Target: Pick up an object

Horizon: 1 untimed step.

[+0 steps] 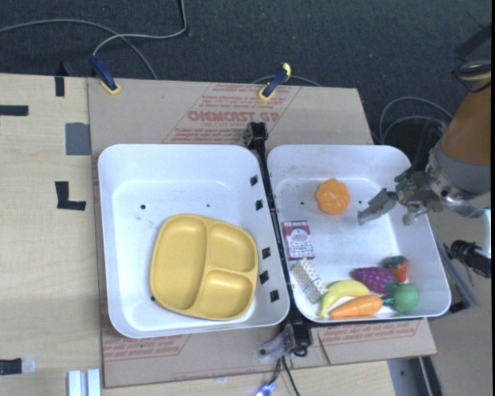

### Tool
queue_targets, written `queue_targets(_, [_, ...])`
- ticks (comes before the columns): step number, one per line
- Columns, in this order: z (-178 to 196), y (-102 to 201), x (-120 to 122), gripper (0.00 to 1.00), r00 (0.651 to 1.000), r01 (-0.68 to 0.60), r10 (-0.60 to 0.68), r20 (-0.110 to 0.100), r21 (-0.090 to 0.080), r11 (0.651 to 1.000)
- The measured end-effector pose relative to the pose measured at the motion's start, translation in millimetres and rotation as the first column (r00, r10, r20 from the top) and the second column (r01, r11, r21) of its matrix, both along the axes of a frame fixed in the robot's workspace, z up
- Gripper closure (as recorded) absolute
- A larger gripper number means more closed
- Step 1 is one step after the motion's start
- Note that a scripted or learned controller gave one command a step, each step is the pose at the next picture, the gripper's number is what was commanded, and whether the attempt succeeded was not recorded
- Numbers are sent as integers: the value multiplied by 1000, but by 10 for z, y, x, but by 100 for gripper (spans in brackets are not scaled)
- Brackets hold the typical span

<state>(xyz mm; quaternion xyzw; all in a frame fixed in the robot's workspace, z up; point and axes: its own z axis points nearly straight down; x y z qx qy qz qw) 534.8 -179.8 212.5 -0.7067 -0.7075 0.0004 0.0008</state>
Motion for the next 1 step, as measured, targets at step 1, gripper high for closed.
queue_targets(1, [-1255,245,476,0,1000,-1,1,7,-1,1000])
